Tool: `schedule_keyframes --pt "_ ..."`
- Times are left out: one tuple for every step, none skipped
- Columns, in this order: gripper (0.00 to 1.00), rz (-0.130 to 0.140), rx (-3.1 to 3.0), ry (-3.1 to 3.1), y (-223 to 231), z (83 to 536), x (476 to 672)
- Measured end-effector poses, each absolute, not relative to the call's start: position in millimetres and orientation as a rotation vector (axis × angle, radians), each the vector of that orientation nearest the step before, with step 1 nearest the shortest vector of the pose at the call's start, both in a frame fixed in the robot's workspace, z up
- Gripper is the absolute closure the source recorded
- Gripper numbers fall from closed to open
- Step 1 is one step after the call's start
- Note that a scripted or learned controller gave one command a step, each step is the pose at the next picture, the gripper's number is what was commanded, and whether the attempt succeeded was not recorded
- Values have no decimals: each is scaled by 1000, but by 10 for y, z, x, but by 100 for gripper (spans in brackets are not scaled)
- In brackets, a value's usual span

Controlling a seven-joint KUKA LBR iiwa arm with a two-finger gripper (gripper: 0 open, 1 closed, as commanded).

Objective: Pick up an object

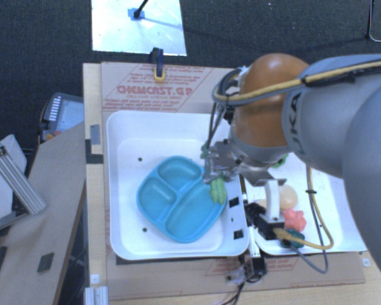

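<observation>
- Gripper: at the end of your one arm, low over the left bin, close to that bin's 3 o'clock wall. Wrist housing blocks the tip, so you cannot tell whether it is clamped or released.
- Green piece: the nearest thing to the gripper, directly at its 6 o'clock and touching or nearly so. It is a small, narrow object with its long axis running roughly 12 to 6, the top tipped slightly toward 11. You cannot tell whether it is gripped or just resting against the plate below.
- Blue plate: from 7 to 8 o'clock of the gripper, flat on the left bin floor. The green piece overlaps its 3 o'clock rim. The plate's long axis runs about 10 to 4.
- Judgement: the green piece is your likeliest target, and the key relation is that it sits straight under the tip, not off to a side. Lift only after you confirm the hold, because the plate rim beside it could snag.
- Right bin: at 3 to 4 o'clock of the gripper, well apart from it. It holds a yellow ball with a pink toy just beside it at its 5 o'clock.
- Cardboard: under both bins.
- Count: one arm, one gripper, two bins, one blue plate with three compartments, one green piece, one yellow ball, one pink toy.
</observation>
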State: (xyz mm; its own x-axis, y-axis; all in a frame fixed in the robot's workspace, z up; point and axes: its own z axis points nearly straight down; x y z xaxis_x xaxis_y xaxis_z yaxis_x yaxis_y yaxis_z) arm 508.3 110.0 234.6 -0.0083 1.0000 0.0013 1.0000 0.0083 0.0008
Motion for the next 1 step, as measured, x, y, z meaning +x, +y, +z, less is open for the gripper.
schedule_keyframes --pt "0 -1 -2216 -2227 1078 2346 5085"
